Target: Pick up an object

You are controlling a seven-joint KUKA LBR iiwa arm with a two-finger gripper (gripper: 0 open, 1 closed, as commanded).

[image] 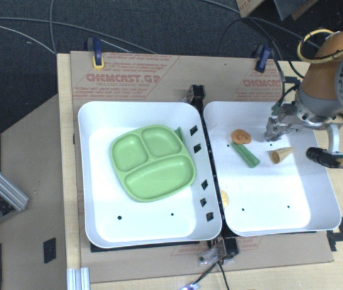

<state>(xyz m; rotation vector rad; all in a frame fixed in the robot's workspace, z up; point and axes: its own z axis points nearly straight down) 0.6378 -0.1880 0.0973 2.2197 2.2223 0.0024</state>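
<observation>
In the right bin (292,213) lie a green stick (245,154), a round tan and orange piece (241,137) at its far end, and a small tan cone (281,155) on its side. My gripper (272,133) hangs over the back of this bin, just right of the round piece and a little beyond the cone. Nothing shows in its grasp. The grey arm with its orange band (334,53) reaches in from the right.
The left bin (98,210) holds a green divided plate (153,162). A small yellowish bit (224,199) sits at the right bin's left rim. Black clips line the ridge between the bins (204,174). Cables run over the dark floor behind the bench.
</observation>
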